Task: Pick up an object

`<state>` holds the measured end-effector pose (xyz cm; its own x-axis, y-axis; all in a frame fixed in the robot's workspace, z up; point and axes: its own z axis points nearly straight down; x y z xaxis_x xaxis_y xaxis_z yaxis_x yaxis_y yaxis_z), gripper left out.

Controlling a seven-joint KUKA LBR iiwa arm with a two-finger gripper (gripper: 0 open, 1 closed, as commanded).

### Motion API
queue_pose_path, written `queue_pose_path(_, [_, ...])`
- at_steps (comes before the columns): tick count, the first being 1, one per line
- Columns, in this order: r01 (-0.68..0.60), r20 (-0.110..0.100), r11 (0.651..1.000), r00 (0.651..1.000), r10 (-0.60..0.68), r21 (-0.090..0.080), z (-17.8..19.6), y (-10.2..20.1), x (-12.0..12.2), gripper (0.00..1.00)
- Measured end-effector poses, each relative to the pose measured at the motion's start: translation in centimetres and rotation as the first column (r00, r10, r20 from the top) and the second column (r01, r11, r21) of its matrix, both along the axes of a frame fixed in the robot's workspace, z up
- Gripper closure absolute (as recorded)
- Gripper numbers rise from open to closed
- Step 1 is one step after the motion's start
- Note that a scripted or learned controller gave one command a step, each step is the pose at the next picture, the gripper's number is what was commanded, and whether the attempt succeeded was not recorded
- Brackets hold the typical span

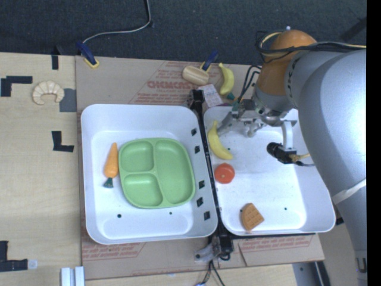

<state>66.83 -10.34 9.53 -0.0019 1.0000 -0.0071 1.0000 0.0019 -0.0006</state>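
My gripper [237, 126] hangs low over the far end of the right bin [297, 189], open with nothing between its fingers. A yellow banana [217, 143] lies just to its lower left, against the bin's left wall. Nearer the front sit a red tomato [224, 173] and a brown cracker-like piece [252, 216]. In the left bin [95, 136] a green divided plate [158, 173] lies flat, with an orange carrot [111, 161] beside its left edge.
Behind the bins, on the cardboard, lie a second banana [226, 79], a bread roll [195, 74] and a small box [208, 94]. A croissant [47, 92] rests on the bench at far left. The bulky grey arm [333, 112] overhangs the right bin's right side.
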Motion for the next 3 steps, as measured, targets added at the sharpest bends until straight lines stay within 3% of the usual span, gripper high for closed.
queue_pose_path(1, [0.006, 0.008, 1.000, 1.000, -0.006, -0.007, -0.8, 0.2, -1.8, 0.00])
queue_pose_path(2, [0.003, 0.005, 1.000, 1.000, -0.003, -0.002, -0.9, 0.0, -2.1, 0.00])
queue_pose_path(3, [0.000, 0.002, 1.000, 1.000, 0.000, 0.004, -1.0, 0.2, 0.0, 0.00])
